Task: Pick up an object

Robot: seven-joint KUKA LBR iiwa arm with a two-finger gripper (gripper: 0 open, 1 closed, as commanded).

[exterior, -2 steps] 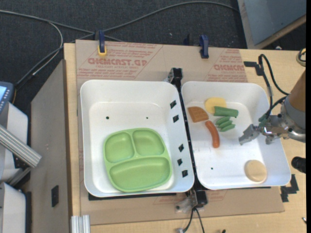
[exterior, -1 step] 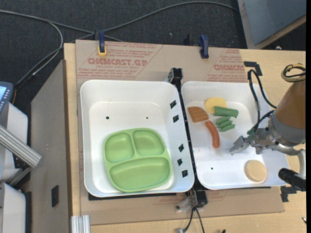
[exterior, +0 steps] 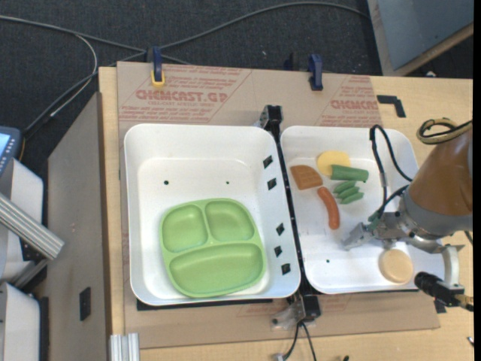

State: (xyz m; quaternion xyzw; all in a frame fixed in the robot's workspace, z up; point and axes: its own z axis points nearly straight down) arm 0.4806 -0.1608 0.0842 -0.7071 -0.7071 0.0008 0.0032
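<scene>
Arm (exterior: 445,186) cut off by right picture edge. Gripper (exterior: 359,235) small, blurred; finger state unreadable. Arm body hides right part of right bin (exterior: 353,138). Beige round thing (exterior: 396,265) near arm, partly overlapped by wrist; identity unclear. Grey object (exterior: 421,17) at far right cut by top edge. Blue-grey gear (exterior: 9,153) cut by left edge.
</scene>
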